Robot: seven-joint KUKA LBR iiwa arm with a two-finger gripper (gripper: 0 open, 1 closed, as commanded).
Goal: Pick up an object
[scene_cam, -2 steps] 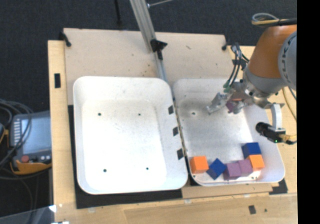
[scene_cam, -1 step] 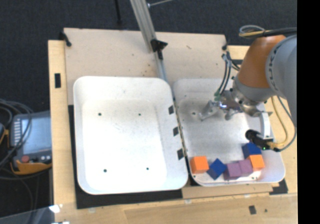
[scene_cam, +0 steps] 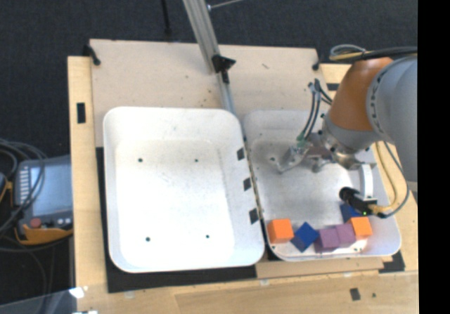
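Blocks cluster at the right bin's (scene_cam: 281, 126) six-o'clock edge — orange cube (scene_cam: 280, 230), blue cube (scene_cam: 305, 236), purple blocks (scene_cam: 336, 237), small orange block (scene_cam: 361, 227). Gripper (scene_cam: 290, 159) hovers at their twelve o'clock, well apart; its clench cannot be told. Left bin (scene_cam: 176, 186) at nine o'clock.

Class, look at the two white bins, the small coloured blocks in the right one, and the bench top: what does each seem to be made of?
White bins: probably moulded plastic, smooth with rounded corners and a slight sheen. Coloured blocks, such as the orange block and blue block: matte, evenly coloured, possibly foam or painted wood; unclear. Bench top: pale tan board, flat and dull, likely wood or fibreboard.
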